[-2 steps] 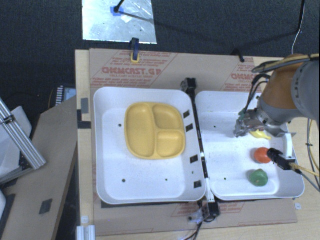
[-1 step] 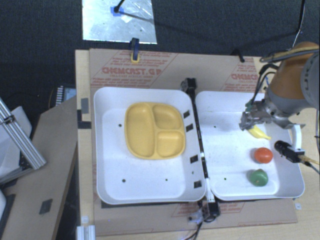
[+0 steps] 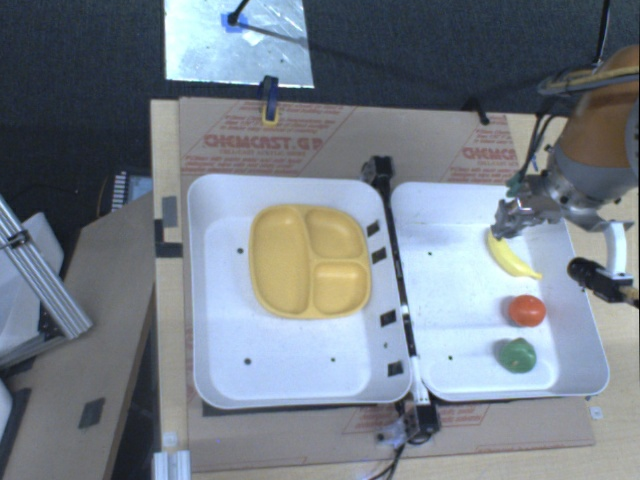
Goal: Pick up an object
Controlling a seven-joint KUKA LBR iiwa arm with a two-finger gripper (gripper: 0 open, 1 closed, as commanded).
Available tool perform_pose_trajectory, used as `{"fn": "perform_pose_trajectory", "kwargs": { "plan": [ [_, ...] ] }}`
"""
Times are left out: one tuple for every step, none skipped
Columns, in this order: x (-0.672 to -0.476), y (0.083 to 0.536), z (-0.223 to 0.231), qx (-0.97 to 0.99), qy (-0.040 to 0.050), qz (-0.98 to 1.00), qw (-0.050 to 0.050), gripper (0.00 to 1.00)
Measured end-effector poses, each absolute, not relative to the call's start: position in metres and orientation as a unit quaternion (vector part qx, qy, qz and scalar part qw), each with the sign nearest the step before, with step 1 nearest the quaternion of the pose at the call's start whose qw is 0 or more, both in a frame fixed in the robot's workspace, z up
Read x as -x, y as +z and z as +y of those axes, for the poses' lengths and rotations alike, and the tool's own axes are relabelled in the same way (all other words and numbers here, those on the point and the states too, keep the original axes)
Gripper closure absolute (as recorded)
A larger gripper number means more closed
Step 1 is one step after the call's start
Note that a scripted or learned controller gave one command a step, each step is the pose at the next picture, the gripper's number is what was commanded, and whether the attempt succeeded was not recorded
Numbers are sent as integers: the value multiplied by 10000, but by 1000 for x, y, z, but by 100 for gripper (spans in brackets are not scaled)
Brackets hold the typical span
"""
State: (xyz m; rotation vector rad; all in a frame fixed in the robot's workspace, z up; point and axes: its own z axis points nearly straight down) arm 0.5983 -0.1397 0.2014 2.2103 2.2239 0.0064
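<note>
Two white bins sit side by side on the tabletop: the left bin holds one yellow divided plate, and the right bin holds three pieces of toy fruit toward the right of the frame. One banana lies uppermost, one red tomato below it, one green fruit lowest. One claw hovers at the banana's upper end; whether it is parted or closed, I cannot tell.

yellow banana, lying in right bin
</note>
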Motion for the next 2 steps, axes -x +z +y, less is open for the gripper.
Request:
{"fn": "perform_pose_trajectory", "kwargs": {
  "plan": [
    [-605, 265, -137, -7047, 25, 7095, 41, 100],
    [-606, 286, -137, -7046, 13, 7096, 21, 100]
  ]
}}
